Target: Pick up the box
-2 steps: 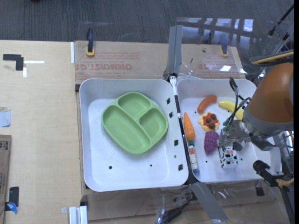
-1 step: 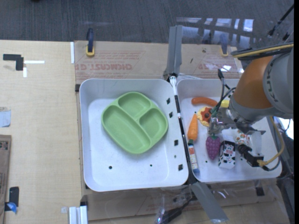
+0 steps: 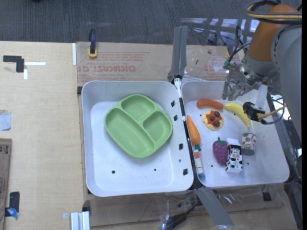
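Evidently the hand (image 3: 236, 91), grip unclear, hovers well apart from the box (image 3: 234, 158).

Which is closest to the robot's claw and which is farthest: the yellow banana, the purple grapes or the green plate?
Starting from the claw:
1. Yellow plastic banana, just below it in the right bin.
2. Purple toy grapes, lower in the same bin.
3. Green divided plastic plate, away in the left bin.
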Robot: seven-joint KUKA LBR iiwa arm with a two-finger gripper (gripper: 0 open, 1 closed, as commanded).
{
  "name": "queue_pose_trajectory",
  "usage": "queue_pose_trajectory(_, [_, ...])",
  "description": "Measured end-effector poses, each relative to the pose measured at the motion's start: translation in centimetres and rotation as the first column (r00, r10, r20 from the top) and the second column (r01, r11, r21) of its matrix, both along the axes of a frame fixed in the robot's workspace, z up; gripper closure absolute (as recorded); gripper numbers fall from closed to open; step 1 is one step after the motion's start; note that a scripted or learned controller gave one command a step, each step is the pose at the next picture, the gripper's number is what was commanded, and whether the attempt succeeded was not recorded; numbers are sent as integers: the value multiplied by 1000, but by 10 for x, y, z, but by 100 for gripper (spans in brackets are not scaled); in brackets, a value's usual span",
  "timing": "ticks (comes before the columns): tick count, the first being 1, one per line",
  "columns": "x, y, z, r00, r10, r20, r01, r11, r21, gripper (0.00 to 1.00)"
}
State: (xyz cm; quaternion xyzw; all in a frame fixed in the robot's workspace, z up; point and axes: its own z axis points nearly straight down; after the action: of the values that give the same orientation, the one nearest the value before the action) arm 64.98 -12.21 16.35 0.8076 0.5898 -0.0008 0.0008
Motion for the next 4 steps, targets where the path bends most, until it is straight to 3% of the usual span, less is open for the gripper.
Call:
queue_pose_trajectory(1, [-57, 7, -34, 999, -46, -3, 46, 999, 1, 0])
queue_pose_trajectory(2, [-97, 20, -40, 947, -320, -5, 320, 947, 1, 0])
queue_pose_trajectory(3, [-28, -42, 107, 930, -367, -1, 367, 930, -1, 0])
queue_pose_trajectory(4, [-35, 6, -2, 979, -204, -4, 204, 979, 1, 0])
